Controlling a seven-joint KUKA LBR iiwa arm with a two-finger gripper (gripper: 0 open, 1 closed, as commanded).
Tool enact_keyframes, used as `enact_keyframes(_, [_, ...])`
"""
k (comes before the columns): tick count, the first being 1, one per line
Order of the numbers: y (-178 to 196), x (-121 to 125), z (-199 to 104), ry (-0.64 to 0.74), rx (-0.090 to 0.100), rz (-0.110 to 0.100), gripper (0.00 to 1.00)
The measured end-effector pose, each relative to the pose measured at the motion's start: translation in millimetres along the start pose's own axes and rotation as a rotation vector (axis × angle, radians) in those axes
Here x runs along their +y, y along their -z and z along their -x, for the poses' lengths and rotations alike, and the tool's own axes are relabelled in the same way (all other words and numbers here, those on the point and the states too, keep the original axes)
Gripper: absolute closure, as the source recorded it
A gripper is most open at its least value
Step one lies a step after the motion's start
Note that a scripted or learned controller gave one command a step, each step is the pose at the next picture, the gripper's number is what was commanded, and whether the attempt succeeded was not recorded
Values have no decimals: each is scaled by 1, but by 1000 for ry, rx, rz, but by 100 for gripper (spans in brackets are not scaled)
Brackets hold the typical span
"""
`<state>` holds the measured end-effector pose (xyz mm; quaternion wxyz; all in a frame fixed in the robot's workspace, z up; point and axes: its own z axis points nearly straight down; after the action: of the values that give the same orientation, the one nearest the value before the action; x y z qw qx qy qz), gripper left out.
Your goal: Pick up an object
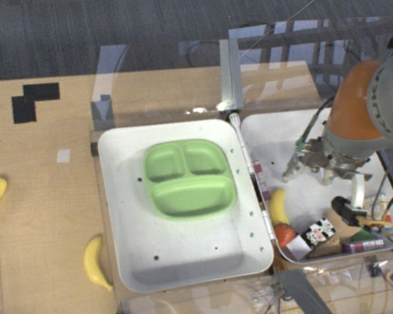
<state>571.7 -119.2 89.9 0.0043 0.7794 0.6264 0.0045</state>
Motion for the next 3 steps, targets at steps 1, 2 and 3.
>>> enact_keyframes(1, [96,22,-68,354,1,-5,0])
enact_keyframes(2, [0,13,-27,256,0,0,0])
enact_keyframes(3, [0,15,-31,242,0,0,0])
